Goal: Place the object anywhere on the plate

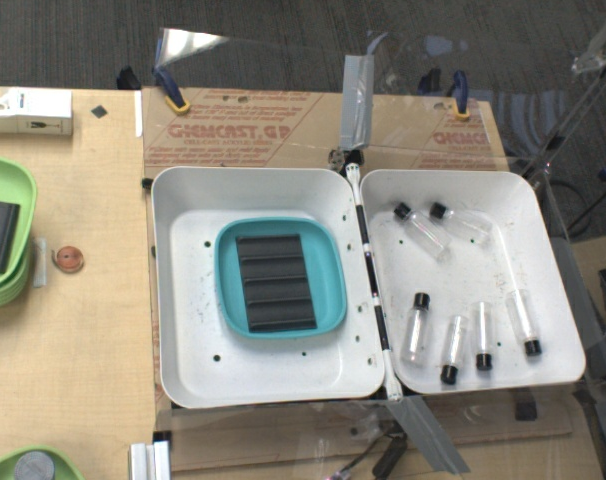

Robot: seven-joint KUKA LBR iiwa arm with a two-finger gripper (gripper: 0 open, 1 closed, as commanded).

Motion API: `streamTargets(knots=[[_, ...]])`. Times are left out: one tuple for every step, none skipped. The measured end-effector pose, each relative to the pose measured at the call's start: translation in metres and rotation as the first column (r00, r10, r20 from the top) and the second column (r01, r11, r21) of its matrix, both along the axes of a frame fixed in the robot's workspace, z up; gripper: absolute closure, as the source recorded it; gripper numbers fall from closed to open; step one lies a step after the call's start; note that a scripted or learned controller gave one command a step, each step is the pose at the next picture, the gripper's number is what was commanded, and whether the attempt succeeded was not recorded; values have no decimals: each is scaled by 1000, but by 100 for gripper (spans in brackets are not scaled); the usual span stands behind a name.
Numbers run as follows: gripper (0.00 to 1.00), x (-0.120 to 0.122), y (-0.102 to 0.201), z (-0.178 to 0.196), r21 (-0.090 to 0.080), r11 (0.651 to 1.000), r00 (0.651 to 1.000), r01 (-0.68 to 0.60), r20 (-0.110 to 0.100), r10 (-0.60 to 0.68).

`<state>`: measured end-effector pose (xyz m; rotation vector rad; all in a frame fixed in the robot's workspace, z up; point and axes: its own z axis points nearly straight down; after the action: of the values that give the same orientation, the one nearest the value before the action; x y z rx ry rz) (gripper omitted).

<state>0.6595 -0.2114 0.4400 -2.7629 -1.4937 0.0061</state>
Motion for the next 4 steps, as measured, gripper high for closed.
streamTargets(knots=[[0,0,-3,0,0,990,990,144,1,-144],[0,0,-3,0,0,989,989,145,0,-145],[0,0,-3,0,0,989,989,146,0,-146],[0,0,-3,0,0,989,989,146,0,-146]])
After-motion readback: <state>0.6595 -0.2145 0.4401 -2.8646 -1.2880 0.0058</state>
